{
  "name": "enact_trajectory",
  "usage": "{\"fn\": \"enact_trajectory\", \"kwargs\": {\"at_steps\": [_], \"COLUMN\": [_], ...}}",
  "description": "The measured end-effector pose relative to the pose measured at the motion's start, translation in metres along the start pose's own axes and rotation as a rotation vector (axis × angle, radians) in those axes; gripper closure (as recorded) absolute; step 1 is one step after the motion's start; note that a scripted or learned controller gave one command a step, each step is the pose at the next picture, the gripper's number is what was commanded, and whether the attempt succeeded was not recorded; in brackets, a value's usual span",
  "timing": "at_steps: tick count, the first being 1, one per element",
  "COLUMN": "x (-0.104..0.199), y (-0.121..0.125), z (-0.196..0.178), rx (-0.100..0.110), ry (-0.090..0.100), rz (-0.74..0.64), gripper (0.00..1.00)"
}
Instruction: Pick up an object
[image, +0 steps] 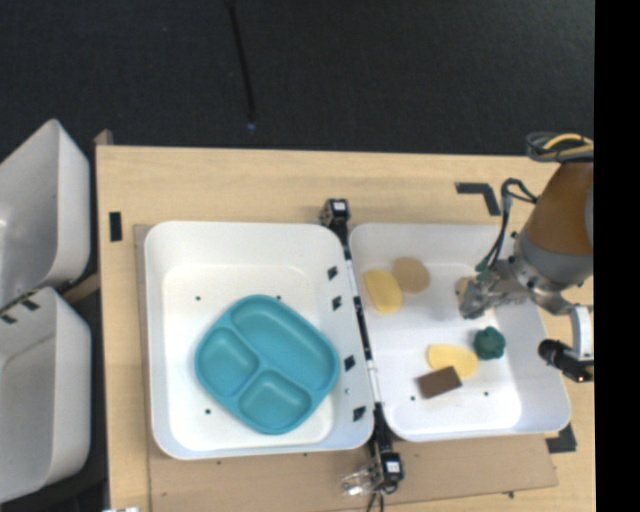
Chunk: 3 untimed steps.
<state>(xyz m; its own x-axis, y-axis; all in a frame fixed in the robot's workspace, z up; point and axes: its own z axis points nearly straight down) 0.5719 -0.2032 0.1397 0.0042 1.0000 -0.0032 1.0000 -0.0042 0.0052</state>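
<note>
Found two shallow white plastic bins side by side on the bench. Noted the left bin (160, 300) carrying a teal three-compartment plastic plate (265, 362), flat and alone, well apart from the arm.

Counted five small pieces loose in the right bin (540, 418):
- a pale yellow oval piece (383, 290)
- a tan round piece (410, 273) just beside it, toward the far wall
- a small dark green round object (489, 343)
- a yellow flat piece (452, 358) just beside the green one
- a brown rectangular block (439, 382) touching that yellow piece's near edge

Judged the spread useful, with gaps enough between most pieces for a descent from above onto one of them.

Located the grey arm with the orange band (560, 215) reaching in from the right, wrist tipped down over the right bin. Placed the two-finger gripper (482, 297) low over bare bin floor, between the tan round piece and the green object, nearer the green one. Could not confirm contact with either.

Could not tell how far open the gripper stood, being too small and blurred. Made out no object in its grasp. Judged the green object the likeliest target, not yet lifted from the bin floor.
</note>
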Motion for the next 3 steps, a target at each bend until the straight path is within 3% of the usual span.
{"fn": "enact_trajectory", "kwargs": {"at_steps": [2,3], "x": [-0.011,0.041], "y": [0.007,-0.007], "z": [-0.101,-0.113], "rx": [-0.001,0.003], "ry": [0.001,0.005], "rz": [-0.006,-0.011], "gripper": [1.00,1.00]}}
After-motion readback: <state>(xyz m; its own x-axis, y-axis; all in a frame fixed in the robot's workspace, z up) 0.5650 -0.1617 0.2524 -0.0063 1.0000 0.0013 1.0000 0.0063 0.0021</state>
